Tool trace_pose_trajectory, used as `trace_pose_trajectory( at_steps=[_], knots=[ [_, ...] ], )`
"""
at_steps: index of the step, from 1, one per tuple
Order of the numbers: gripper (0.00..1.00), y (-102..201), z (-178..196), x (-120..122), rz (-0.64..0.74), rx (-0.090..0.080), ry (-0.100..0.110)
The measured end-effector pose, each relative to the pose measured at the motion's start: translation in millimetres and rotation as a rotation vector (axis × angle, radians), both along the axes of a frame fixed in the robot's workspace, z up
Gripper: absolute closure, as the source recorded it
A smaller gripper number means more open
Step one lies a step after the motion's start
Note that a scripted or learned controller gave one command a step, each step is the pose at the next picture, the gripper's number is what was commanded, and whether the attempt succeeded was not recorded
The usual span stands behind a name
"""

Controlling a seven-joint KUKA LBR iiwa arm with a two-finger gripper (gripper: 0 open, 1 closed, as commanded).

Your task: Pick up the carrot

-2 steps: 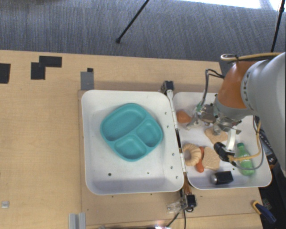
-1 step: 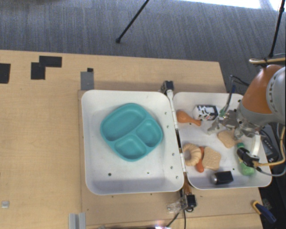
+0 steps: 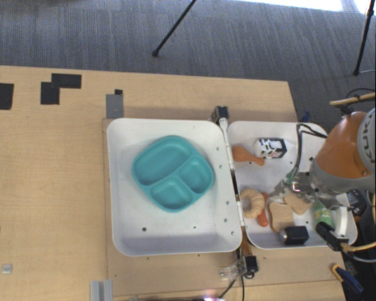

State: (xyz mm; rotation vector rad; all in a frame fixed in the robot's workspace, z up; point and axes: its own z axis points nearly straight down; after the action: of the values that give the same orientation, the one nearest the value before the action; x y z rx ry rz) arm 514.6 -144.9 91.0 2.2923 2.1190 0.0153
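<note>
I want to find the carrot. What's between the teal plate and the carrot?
In the camera view, the bins' white walls and a tan doughnut-shaped toy lie between the teal plate and the carrot.

A pale wooden bench (image 3: pixel 53 194) with black tape patches (image 3: pixel 59 87) stands on grey ribbed carpet (image 3: pixel 117 32), where thin black stand legs (image 3: pixel 174 27) cross and bright light (image 3: pixel 305 3) falls along the top edge.

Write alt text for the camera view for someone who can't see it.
A grey and orange robot arm reaches over the right white bin, which holds a small orange carrot, a doughnut and other toy foods. The left white bin holds a teal divided plate.
</note>
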Motion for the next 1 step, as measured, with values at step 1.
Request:
trace_pose_trajectory(
  at_steps=[1],
  knots=[
    [1.00,-0.3,12.6,4.2,0.002,-0.004,-0.011]
  ],
)
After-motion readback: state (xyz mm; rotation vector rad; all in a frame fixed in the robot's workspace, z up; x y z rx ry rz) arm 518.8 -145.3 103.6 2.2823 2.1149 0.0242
